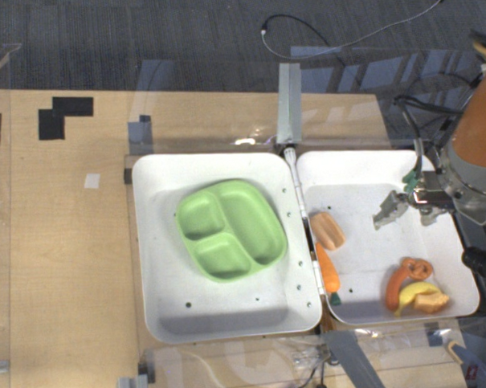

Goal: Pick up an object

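Bins [164, 313] are set side by side on the desk [60, 237]. A green plate [230, 228] is held in the left one. The end effector [404, 209], fingers spread and empty, is poised over the right one, above a bun [327, 230], carrot [328, 272], pretzel [417, 267] and banana [410, 295].

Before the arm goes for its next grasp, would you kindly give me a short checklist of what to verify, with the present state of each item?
1. Gripper is over the right bin: ok.
2. Nothing is between its fingers: ok, it looks open and unloaded.
3. Candidates lie in the right bin: ok, a bread roll and a carrot by the left wall, and a banana with a pretzel in the near right corner.
4. Targets are well separated: not ok, the banana group is clustered.
5. Green divided plate sits in the left bin, out of the way: ok.
6. Gripper height above the bin floor: cannot tell.
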